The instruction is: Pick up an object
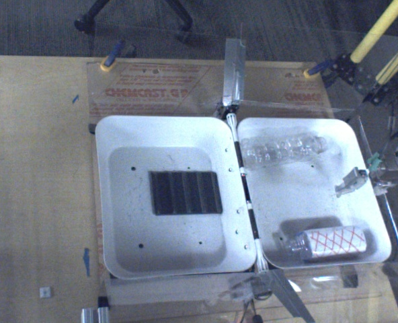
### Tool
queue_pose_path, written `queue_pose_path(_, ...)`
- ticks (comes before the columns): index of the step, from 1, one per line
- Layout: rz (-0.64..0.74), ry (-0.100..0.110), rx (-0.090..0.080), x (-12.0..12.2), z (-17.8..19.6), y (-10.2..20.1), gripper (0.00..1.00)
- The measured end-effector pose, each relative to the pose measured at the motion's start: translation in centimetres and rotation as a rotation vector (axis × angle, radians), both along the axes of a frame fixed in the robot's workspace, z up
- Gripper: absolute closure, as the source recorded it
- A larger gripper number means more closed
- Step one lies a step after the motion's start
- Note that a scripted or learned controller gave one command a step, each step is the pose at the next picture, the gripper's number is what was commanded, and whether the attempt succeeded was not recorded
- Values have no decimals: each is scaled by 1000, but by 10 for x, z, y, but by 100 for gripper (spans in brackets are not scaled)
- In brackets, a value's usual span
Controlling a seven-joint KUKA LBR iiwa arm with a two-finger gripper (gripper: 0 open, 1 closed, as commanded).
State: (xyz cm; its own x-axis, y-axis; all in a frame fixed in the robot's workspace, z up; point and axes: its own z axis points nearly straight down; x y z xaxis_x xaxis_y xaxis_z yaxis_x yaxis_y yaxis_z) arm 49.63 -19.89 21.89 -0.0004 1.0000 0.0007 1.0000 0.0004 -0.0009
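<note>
A dark ribbed rectangular block (185, 192) lies flat in the middle of the left bin (118, 147). In the right bin (306, 200) a clear plastic bottle (284, 149) lies on its side along the far wall. A second bottle with a white label crossed by red lines (330, 241) lies on its side near the front right corner, its clear neck pointing left.
A small grey metal piece (351, 180) sits by the right bin's right rim. A ridge (245, 194) divides the two bins. Clamps and yellow bars (360, 52) stand at the far right. Bare wooden bench (37, 180) spreads to the left.
</note>
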Motion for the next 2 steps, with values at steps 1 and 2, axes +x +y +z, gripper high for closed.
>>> queue_pose_path(1, -184, -3, -2, 52, -48, -24, 0)
queue_pose_path(2, -470, -1, -2, 116, -18, 67, 0)
